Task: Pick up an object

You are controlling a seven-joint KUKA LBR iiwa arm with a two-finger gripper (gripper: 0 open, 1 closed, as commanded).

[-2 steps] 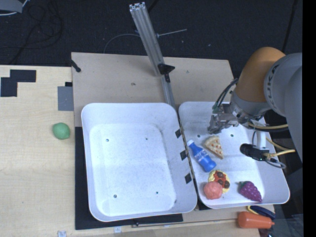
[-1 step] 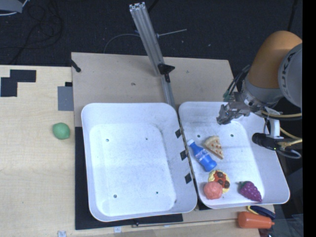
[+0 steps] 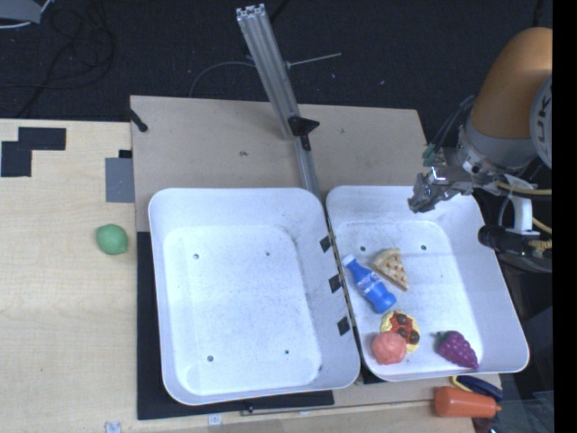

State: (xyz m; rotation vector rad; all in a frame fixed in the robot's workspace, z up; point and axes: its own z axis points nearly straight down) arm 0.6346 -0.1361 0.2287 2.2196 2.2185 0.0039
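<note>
Blue bottle [image 3: 369,283] lies diagonally, pointing upper-left; claw [image 3: 424,197] state unclear.

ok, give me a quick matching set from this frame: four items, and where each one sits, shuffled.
Items:
1. green round ball
2. blue plastic bottle
3. purple toy grape bunch
4. orange toy carrot

Places:
A. right white bin, near its front right corner
B. bench, in front of the right bin
C. wooden bench top, left of both bins
D. right bin, by the divider side

Pairs: 1-C, 2-D, 3-A, 4-B
</note>
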